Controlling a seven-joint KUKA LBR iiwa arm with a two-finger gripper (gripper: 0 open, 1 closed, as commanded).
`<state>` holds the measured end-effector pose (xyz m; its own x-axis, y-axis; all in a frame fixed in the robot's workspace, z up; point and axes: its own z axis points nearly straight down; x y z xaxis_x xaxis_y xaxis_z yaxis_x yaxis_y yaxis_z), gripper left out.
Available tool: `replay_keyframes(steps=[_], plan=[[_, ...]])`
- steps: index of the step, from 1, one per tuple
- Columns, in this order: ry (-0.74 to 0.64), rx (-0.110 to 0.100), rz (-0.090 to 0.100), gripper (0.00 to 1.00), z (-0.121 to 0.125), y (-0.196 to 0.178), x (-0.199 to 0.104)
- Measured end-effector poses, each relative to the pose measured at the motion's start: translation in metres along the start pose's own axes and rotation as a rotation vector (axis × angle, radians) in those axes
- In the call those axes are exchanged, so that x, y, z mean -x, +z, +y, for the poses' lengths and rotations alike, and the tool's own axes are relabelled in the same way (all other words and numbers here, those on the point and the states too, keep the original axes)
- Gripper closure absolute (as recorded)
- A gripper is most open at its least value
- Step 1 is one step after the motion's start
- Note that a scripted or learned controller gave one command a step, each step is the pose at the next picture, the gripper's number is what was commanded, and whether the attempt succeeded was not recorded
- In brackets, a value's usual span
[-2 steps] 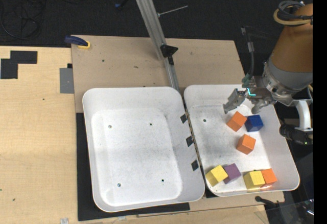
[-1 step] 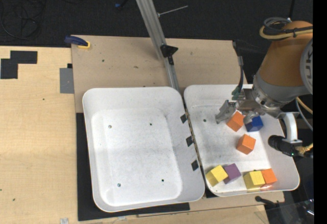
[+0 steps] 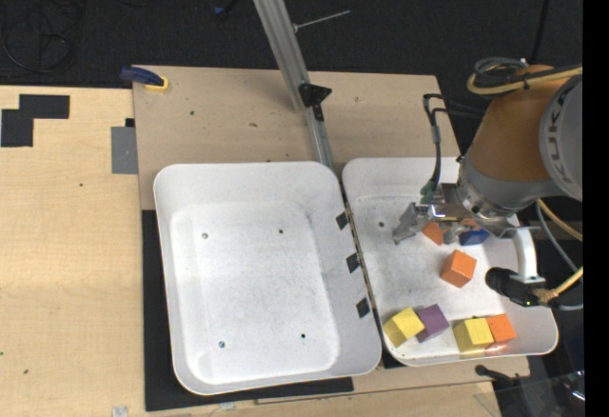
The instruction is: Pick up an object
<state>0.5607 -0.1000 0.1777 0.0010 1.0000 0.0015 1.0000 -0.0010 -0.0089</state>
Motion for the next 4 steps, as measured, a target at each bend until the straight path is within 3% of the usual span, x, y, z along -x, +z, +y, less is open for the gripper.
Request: replay_keyframes(steps=[1,2,3,4], plan=[[0.001,-0.001,0.001,0.00,0.002,0.064,-0.004],[0.011,0.004,-0.001,1.00,0.003,0.051,-0.001],[0.009,0.011,-0.002,1.00,-0.006,-0.007,0.002],[0.006,0.009,-0.001,1.00,-0.006,-0.029,0.004]])
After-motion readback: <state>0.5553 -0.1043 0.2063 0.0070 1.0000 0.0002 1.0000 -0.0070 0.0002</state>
